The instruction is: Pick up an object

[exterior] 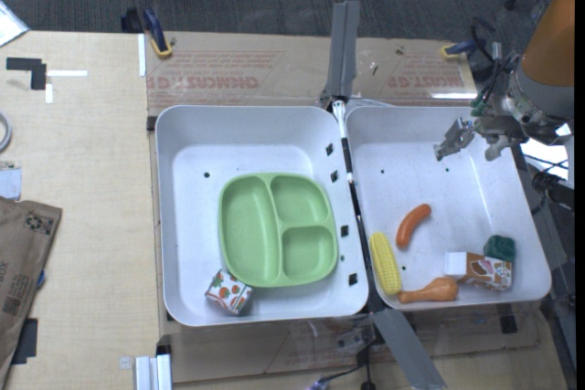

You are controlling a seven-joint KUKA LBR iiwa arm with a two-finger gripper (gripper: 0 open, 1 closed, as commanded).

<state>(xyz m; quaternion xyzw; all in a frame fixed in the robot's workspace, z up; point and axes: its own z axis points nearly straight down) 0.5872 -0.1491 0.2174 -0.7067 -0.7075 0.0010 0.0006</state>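
My gripper [473, 142] hangs over the right bin [402, 138] near its far right side, fingers spread apart and nothing between them. Below it in that bin lie an orange sausage [413, 224], a yellow corn cob [385, 262], an orange squash-shaped toy [428, 291], a small printed carton with a white cap [479, 269] and a dark green item [500, 246]. All of these sit well nearer the front of the bin than the gripper.
The left bin [192, 151] holds a green divided plate [277, 228] and a small printed box [228, 292] at its front left. A grey divider bar [345, 50] stands behind the bins. Cardboard [247, 73] lines the bench behind them.
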